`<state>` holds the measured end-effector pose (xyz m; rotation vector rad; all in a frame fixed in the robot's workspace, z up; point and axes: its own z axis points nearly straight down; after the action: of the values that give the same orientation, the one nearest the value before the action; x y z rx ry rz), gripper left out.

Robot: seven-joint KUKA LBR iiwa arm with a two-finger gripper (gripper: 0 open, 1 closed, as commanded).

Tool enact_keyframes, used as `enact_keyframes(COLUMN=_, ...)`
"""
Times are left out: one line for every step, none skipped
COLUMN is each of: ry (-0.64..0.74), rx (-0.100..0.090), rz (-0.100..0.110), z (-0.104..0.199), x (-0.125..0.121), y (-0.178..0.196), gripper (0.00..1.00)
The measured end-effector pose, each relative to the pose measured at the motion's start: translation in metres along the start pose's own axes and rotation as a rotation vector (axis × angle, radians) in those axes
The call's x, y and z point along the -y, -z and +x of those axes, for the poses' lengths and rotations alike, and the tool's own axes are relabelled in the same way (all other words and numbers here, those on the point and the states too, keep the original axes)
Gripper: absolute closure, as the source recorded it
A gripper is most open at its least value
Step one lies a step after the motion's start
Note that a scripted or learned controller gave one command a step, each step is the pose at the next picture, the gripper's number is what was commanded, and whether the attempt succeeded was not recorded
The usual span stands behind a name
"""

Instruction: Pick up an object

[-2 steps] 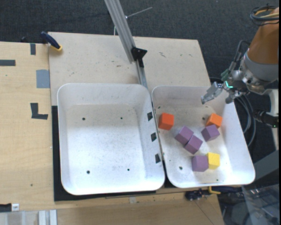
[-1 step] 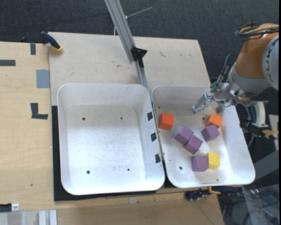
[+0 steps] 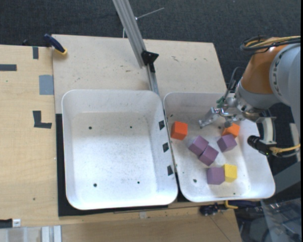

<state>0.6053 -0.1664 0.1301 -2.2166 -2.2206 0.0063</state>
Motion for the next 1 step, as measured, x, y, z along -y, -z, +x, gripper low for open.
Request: enact_keyframes(ry=0.000, rx=-0.001, rz=-0.004, z=0.0005, x=-0.0004, y=-0.0156, gripper=0.00)
